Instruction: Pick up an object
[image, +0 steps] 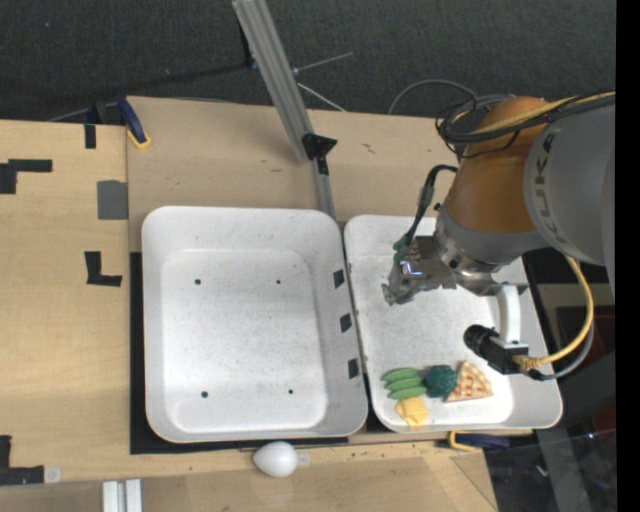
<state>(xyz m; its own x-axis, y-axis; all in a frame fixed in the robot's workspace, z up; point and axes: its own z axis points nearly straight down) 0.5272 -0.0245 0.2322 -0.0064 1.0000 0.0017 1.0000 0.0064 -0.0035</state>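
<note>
My gripper (400, 287) hangs over the upper middle of the right bin (372, 330), pointing down and to the left from the orange-banded wrist. Nothing shows between its fingers. Toy food lies in a row along the right bin's front edge: a green pea pod (403, 380), a dark green broccoli piece (438, 379), a pizza slice (469, 383) and a small yellow piece (412, 410). The gripper is well behind that row, apart from all of it.
The left bin (170, 300) lies beside the right one. A white egg-shaped object (275, 459) rests on the bench in front of the left bin. A grey metal pole (290, 95) slants down to the bins' back edge. Cables loop behind the arm.
</note>
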